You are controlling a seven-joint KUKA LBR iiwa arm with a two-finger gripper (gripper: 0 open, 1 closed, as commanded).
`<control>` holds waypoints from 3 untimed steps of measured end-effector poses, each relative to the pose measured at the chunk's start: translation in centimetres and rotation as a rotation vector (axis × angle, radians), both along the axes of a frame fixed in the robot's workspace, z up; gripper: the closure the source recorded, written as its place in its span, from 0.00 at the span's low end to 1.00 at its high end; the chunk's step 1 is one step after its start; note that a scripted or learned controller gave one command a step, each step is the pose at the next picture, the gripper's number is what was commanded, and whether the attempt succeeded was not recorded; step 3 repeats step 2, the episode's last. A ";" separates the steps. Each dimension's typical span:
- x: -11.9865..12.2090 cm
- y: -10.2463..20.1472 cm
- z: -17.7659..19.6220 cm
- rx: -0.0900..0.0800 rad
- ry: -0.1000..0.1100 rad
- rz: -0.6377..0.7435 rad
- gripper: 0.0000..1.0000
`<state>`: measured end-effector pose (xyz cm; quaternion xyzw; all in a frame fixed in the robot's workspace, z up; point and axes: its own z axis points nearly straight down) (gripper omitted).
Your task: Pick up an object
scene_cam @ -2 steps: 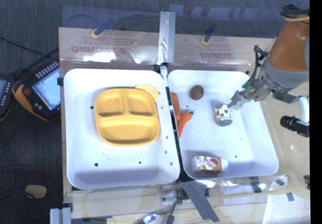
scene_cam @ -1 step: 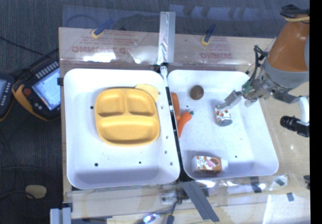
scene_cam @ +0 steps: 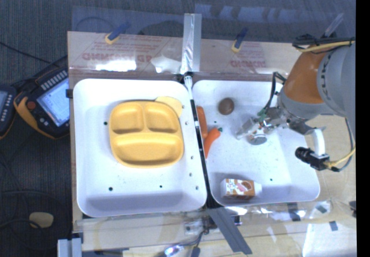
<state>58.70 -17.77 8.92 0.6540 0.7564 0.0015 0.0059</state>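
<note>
Dark carpet is framing the desk (scene_cam: 81,42), and two white bins are sitting side by side on it. Over in the left bin (scene_cam: 87,192), a yellow divided tray (scene_cam: 145,133) is lying flat. The right bin (scene_cam: 289,192) is where the action is: the arm (scene_cam: 315,79) is reaching in from the right, and the tool (scene_cam: 254,129) is hovering low near the bin's middle, too blurred for me to tell its state (nothing is visibly caught in it, mind).

Candidates for the pick are waiting all round. A small brown ball (scene_cam: 226,105) is sitting just up-left of the tool, an orange carrot-like piece (scene_cam: 209,138) is leaning against the divider wall, and a small orange-and-white carton (scene_cam: 239,189) is lying near the front edge, well apart from the tool.

Risk now, I'd judge: the tool is coming down on bare floor between things, or nudging that ball so it rolls away.
</note>
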 end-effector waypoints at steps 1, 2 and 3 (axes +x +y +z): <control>0.1 0.0 1.2 0.001 -0.004 0.000 1.00; 4.0 2.8 10.6 0.004 0.012 -0.270 1.00; 4.0 2.8 10.6 0.004 0.012 -0.270 1.00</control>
